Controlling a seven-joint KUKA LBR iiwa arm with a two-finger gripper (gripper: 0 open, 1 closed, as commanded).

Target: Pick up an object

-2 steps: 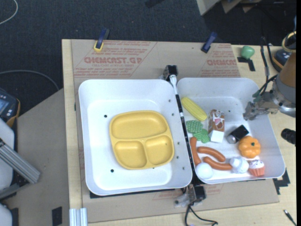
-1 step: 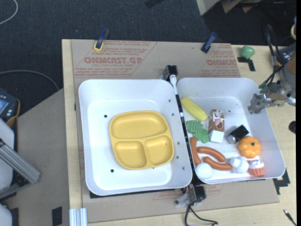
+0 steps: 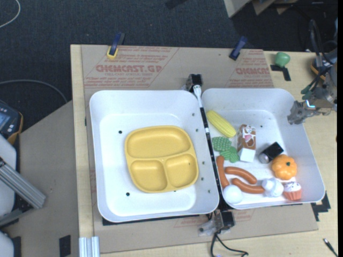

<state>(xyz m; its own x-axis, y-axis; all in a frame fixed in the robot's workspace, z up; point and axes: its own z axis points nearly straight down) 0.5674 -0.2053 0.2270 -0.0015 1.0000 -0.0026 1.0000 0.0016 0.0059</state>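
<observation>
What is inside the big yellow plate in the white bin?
Nothing that I can see. The yellow plate has three sections, and all three look bare. It lies flat in the left bin. Whatever might be underneath the plate is covered, so I cannot tell.

Toys crowd the right bin's near half; its far corner lies open.

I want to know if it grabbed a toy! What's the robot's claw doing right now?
Gripper: cannot be told; it sits over the right white bin's rim.
</observation>
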